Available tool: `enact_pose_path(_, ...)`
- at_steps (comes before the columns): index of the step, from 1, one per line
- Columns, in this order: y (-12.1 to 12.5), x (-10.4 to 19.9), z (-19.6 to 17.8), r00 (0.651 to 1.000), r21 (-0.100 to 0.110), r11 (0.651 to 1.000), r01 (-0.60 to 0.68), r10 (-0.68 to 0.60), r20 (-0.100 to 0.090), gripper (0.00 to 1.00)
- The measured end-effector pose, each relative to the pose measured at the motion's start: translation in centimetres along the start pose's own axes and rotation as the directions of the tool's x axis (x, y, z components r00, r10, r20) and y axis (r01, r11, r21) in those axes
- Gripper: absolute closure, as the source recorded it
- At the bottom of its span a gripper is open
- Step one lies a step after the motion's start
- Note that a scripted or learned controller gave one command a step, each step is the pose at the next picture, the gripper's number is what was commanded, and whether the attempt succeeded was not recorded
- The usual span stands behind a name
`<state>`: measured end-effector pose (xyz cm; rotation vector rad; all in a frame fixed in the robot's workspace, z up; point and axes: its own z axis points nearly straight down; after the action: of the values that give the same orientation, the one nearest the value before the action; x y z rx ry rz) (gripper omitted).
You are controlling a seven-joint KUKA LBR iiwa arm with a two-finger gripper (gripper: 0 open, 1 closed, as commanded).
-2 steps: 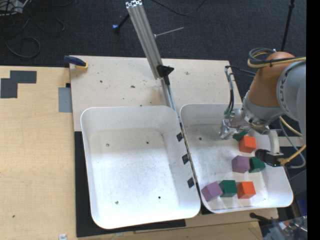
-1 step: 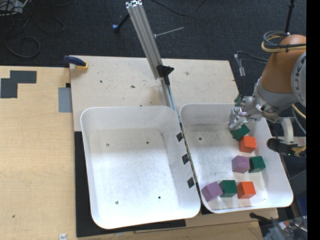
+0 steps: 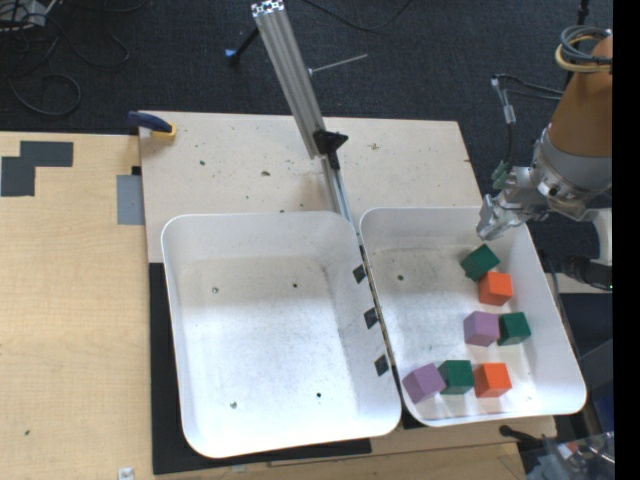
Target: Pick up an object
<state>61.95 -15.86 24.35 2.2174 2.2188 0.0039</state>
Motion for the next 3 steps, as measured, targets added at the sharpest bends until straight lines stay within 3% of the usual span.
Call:
enact_pose_path(1,0.0,0.0,-0.1,1.0,0.006,1.0,0.002,-0.002,-0.001,1.0)
enact_pose_path(3,-4.0,9.0,0.3,1.0,0.009,1.0,0.003,-0.003,-0.004,1.0)
